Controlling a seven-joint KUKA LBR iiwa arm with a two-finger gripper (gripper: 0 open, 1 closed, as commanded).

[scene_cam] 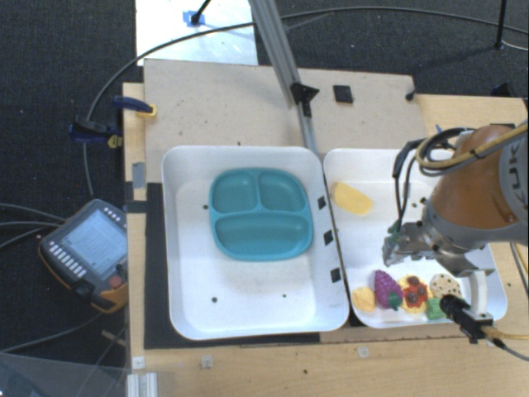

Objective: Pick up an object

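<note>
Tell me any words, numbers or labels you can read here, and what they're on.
None can be read.
Handheld controller left of the bins: its screen shows pale content, too blurred to read.
Small black tags along the divide between the bins: no legible marks.

Two bins sit side by side on the surface [248, 106]. The left bin [186, 296] holds a divided plate [260, 215]. In the right bin [339, 246], one toy [353, 198] lies at ten o'clock, and a toy cluster [405, 292] lies at six o'clock.
</note>
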